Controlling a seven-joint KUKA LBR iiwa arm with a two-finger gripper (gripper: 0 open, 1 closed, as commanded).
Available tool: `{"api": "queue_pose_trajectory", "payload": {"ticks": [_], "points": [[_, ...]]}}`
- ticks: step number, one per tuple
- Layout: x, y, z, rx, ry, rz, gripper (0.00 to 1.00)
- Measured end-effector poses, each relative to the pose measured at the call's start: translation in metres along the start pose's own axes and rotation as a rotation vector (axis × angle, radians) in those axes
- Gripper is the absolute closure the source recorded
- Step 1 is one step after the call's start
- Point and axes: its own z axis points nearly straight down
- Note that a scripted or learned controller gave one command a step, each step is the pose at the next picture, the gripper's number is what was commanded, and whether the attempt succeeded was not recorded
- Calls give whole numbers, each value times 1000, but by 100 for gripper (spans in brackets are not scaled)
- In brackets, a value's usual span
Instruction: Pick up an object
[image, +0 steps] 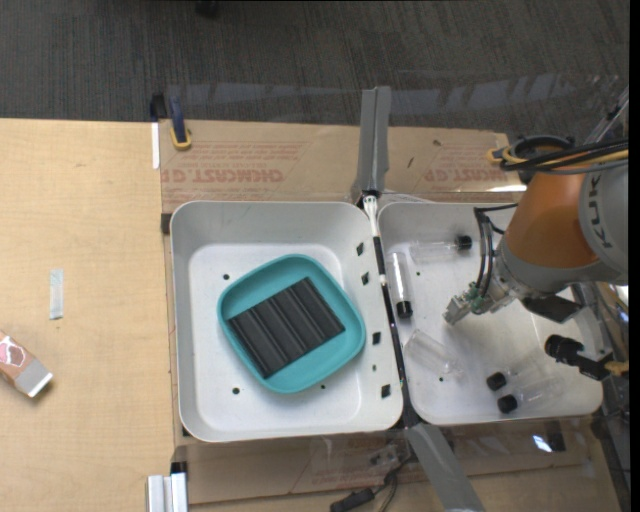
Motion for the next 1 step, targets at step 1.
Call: {"api": "queue_pose_trajectory", "payload": {"ticks": [1], "points": [[0, 0, 0, 0, 0, 0, 0]]}}
